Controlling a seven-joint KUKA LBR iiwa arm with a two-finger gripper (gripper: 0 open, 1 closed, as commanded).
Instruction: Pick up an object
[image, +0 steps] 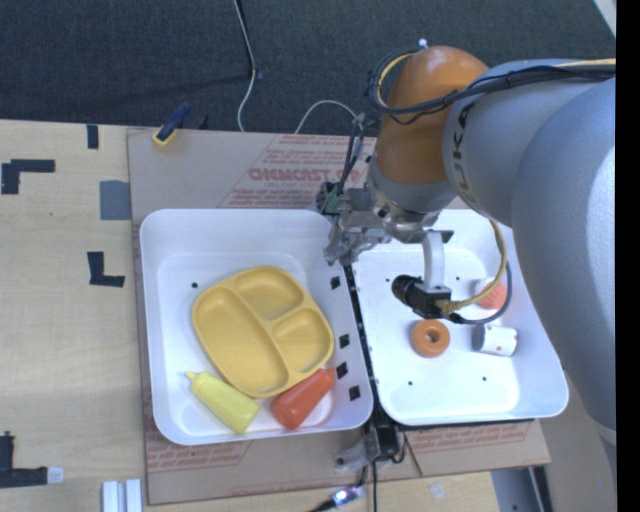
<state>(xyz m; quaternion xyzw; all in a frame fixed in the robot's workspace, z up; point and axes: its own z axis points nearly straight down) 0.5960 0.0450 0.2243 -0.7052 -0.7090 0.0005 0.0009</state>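
**Gripper at the seam between the bins**

From above, my gripper hangs where the left bin meets the right bin. I cannot tell how open it is. The orange ring lies in the right bin, beside a white cylinder.

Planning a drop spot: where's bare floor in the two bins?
Left bin: a bare strip between the far wall and the yellow plate. Its near edge is crowded by the yellow bottle and red bottle. Right bin: bare near floor in front of the donut and white cylinder. Its far half sits under the arm.
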